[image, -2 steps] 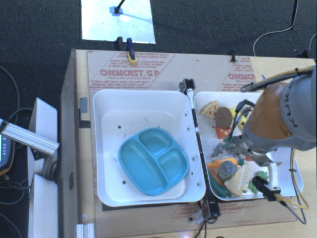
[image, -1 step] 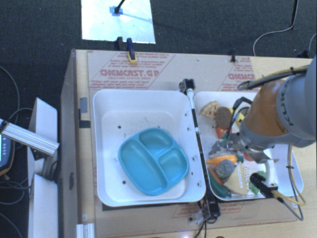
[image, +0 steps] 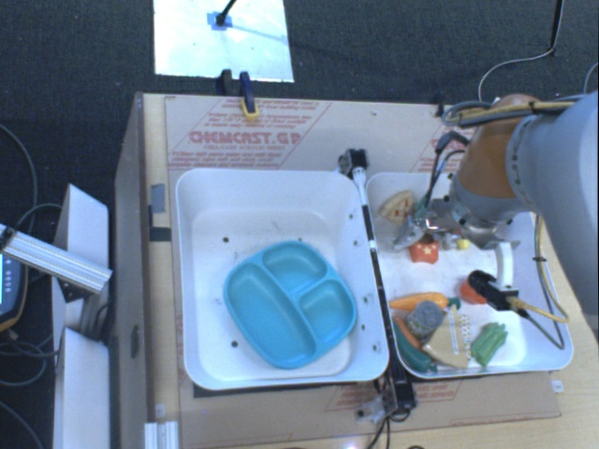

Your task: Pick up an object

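Note:
My gripper [image: 417, 233] hangs low in the right bin [image: 546, 349], near its back left part. Just below its tip lies a small red block [image: 425, 253], very close to it or touching. A tan wedge-shaped piece [image: 397, 204] lies just behind the gripper. Nearer the front of this bin are an orange carrot [image: 420, 300], a grey block [image: 426, 318], a green toy [image: 489, 342] and a white dotted strip [image: 460, 330]. The arm hides the bin's back right part.
The left bin [image: 201, 251] holds a blue divided plate [image: 290, 302]. A ridge [image: 372, 251] separates the two bins. A small yellow piece [image: 460, 243] and an orange-red piece [image: 471, 295] lie right of the red block.

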Controlling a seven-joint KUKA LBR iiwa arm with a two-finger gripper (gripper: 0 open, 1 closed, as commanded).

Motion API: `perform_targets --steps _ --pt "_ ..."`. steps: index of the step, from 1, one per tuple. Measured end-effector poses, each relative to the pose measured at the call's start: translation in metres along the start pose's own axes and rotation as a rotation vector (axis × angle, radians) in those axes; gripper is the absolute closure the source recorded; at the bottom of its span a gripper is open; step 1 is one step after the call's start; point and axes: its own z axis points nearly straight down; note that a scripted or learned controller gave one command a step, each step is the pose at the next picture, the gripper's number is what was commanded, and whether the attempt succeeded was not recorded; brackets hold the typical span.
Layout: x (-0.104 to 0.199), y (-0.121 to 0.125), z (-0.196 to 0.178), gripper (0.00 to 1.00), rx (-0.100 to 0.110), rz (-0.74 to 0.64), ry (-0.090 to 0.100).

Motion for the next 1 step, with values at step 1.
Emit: perform_targets --steps 1 --pt "-0.0002 0.0005 -0.0104 1.00 0.000 -0.004 0.000"
